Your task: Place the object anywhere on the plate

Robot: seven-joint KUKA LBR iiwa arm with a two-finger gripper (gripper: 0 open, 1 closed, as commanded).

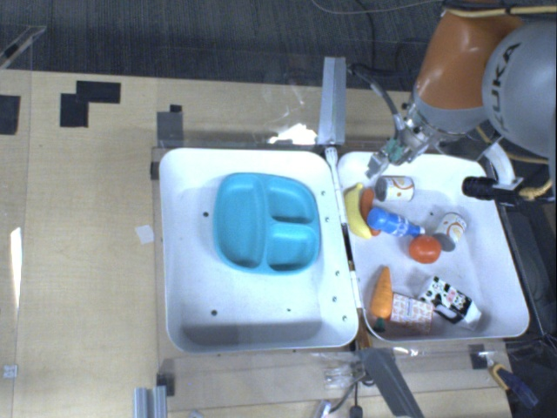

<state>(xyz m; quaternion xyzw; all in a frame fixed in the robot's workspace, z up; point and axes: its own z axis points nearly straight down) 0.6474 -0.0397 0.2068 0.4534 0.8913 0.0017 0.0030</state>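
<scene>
Camera view: I am looking down at a slant on the counter (78,259) with two white bins side by side.
Left bin (187,320): it carries the blue plate (265,222), which has divided compartments and sits a little toward 12 o'clock of the bin's middle.
Right bin (505,312): this one carries the loose things.
Arm: grey with an orange band (457,59), it reaches in from 3 o'clock.
Jaws: I see the gripper (383,161) over the right bin's 11 o'clock corner; I cannot tell how the jaws stand, and I see nothing between them.
Small can (396,189): it lies on its side just at 5 o'clock of the gripper.
Banana (352,212): it lies along the bin's 9 o'clock wall.
Blue bottle (393,225): it lies on its side, just beside the banana.
Tomato (426,250): near the bin's middle, with a second small can (452,226) just at its 1 o'clock.
Carrot (381,294): at 7 o'clock in the bin, touching a patterned box (411,310).
Black-and-white carton (450,300): at 5 o'clock, near the box.
</scene>
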